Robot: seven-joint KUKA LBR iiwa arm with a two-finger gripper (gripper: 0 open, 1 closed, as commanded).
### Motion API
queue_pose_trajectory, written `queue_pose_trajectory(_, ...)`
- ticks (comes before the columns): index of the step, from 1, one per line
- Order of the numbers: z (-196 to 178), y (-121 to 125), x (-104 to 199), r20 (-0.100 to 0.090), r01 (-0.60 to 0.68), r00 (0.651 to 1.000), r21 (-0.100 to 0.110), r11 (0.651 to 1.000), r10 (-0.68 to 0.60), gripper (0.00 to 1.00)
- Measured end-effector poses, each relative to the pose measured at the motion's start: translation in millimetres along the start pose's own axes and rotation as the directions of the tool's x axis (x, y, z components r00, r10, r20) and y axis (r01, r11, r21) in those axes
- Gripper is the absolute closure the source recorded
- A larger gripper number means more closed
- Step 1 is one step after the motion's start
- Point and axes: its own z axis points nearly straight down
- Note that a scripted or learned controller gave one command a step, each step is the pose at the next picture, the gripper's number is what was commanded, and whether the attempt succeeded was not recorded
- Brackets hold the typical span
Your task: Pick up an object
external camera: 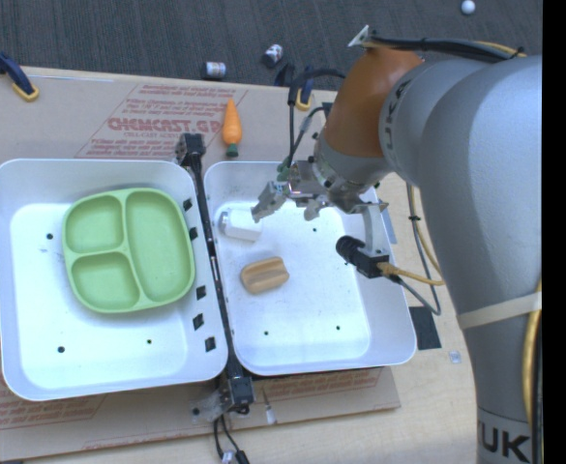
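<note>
In the right bin (pixel 360 327) a small white and grey object (pixel 236 225) lies near the back left corner. A brown bread roll (pixel 263 275) rests a little in front of it. My gripper (pixel 289 206) hovers over the back of this bin, just right of the white object and above the roll. Its two fingers (pixel 266 203) are spread open with nothing between them. The grey arm with its orange band (pixel 370 95) covers the bin's back right part.
The left bin (pixel 12 336) holds a green divided plate (pixel 128 249). An orange toy carrot (pixel 231 124) lies on the cardboard behind the bins. A black clip (pixel 191 146) sits where the bins meet. A black plug with a yellow cable (pixel 365 256) hangs over the right bin.
</note>
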Motion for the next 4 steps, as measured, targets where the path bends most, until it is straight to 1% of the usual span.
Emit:
queue_pose_trajectory(1,5.1,34.2,-24.0,-0.001,-0.002,1.0,-0.005,1.0,0.002,0.0)
queue_pose_trajectory(2,10.4,34.1,-11.7,-0.001,0.0,1.0,-0.003,1.0,0.0,0.0)
queue_pose_trajectory(3,7.1,34.3,-30.4,0.0,-0.003,1.0,-0.007,1.0,0.003,0.0)
queue_pose_trajectory(4,-3.5,34.9,-29.6,-0.001,0.001,1.0,-0.007,1.0,-0.001,1.0)
